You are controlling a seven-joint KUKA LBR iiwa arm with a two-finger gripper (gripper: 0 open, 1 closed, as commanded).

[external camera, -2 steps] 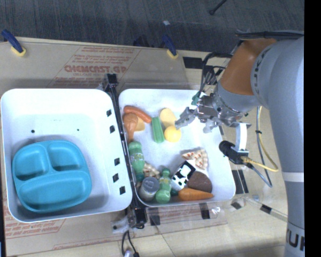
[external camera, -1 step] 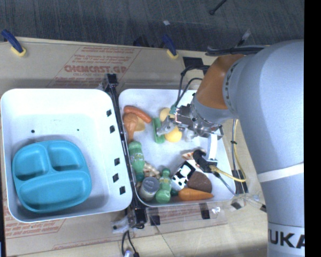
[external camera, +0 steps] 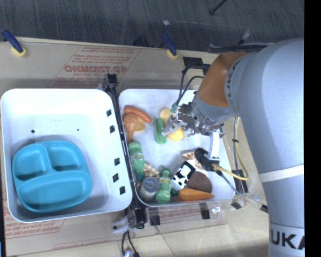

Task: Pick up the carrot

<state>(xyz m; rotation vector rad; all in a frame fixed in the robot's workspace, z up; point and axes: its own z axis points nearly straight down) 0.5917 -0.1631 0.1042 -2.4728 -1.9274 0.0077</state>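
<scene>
Low over the upper middle of the right bin (external camera: 150, 94) hangs the gripper (external camera: 174, 126), its metal parts mixed up with a yellow toy (external camera: 176, 135) and a green piece (external camera: 160, 131) right under it; whether it is spread or closed cannot be told from this angle, and nothing can be seen held in it. Behind it the wrist leads up to the orange band (external camera: 216, 84), and the thick grey arm (external camera: 267, 122) sweeps in from the right, bending down across the bin's right wall, with cables trailing along it. Left of the gripper lie an orange sausage-shaped toy (external camera: 136, 113) and a paler orange piece (external camera: 131, 125) beside the bin's left wall. Further down that wall sit a green bottle-like item (external camera: 136, 155), a grey can (external camera: 148, 187) and another green item (external camera: 164, 191). The carrot (external camera: 195, 195) lies flat along the bin's bottom edge, well apart from the gripper, touching a brown rounded toy (external camera: 199, 181) just above it, with a black-and-white toy (external camera: 183, 175) next to that. Across the divider, the left bin (external camera: 53, 103) holds a blue sectioned tray (external camera: 51, 173) in its lower half.
</scene>
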